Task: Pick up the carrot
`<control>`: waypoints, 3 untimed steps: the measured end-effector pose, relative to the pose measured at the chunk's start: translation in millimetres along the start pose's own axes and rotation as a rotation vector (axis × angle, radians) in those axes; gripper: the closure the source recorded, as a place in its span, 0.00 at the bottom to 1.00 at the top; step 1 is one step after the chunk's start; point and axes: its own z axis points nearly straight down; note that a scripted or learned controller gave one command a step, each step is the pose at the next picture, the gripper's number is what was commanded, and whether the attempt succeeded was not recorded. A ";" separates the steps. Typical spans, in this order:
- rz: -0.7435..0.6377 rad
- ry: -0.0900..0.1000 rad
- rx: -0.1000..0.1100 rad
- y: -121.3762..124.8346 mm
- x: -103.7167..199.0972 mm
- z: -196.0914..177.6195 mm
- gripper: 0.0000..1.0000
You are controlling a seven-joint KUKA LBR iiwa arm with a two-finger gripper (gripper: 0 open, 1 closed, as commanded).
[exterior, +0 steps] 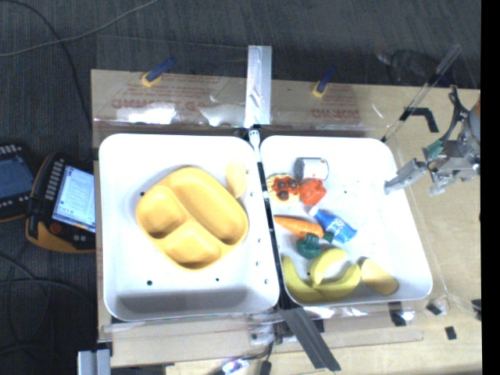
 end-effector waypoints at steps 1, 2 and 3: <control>0.254 0.002 0.002 -2.8 16.7 82.5 0.00; -0.027 0.000 -0.001 -10.7 88.2 158.9 0.00; 0.000 -0.002 0.001 6.4 171.9 89.1 0.00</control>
